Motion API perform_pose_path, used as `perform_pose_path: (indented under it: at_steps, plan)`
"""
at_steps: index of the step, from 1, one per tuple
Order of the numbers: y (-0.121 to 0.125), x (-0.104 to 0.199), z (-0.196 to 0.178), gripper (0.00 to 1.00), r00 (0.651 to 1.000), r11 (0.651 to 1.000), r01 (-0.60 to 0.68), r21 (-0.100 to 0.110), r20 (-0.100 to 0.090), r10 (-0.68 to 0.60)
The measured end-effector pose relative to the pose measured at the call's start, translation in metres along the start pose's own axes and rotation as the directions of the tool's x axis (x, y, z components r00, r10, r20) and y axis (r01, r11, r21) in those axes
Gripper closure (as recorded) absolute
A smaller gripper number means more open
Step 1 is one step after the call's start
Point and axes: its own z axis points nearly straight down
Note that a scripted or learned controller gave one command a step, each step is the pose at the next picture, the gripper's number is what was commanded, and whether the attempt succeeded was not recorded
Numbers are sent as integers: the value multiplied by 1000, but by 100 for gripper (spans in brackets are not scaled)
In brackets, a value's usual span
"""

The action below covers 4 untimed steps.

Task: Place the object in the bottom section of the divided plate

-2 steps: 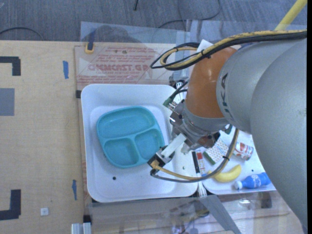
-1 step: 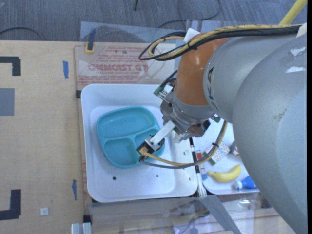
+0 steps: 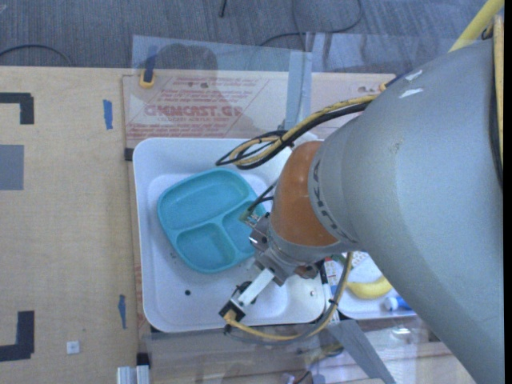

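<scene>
Gripper (image 3: 272,254) of mine hangs at the right edge of the divided plate (image 3: 204,218), right over the rim where the plate's near-right compartment ends. My own grey wrist and its orange band cover it from above, so I cannot tell whether it is wide or narrow, nor whether anything is held in it.

The divided plate is teal and lies flat in the left bin (image 3: 160,294), turned a little askew. It has one large compartment on its far side and two smaller ones on its near side. The near-right one is partly hidden under my wrist.

Which object I am meant to place I cannot tell. A yellow curved thing (image 3: 368,288) lies to the right of the plate and nearer the camera, beyond my wrist, in the right bin (image 3: 360,306). A small blue and white thing (image 3: 392,302) sits just beside it, further from the plate. A small dark and red thing (image 3: 328,274) lies between the yellow one and the plate, close under my wrist.

A small dark speck (image 3: 186,292) sits on the bin floor just below the plate's near edge
</scene>
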Motion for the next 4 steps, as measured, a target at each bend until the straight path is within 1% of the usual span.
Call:
perform_pose_path:
  at_steps: [1, 2, 3, 4]
  plan:
    - [-14, 13, -178, 100, 979, 979, 202, 9, 14, -202]
    - [-48, 56, -128, 100, 938, 938, 347, 14, 13, -347]
    - [-52, 86, -137, 100, 894, 894, 449, 11, 10, -449]
    - [-39, 103, -128, 100, 931, 931, 365, 10, 12, -365]
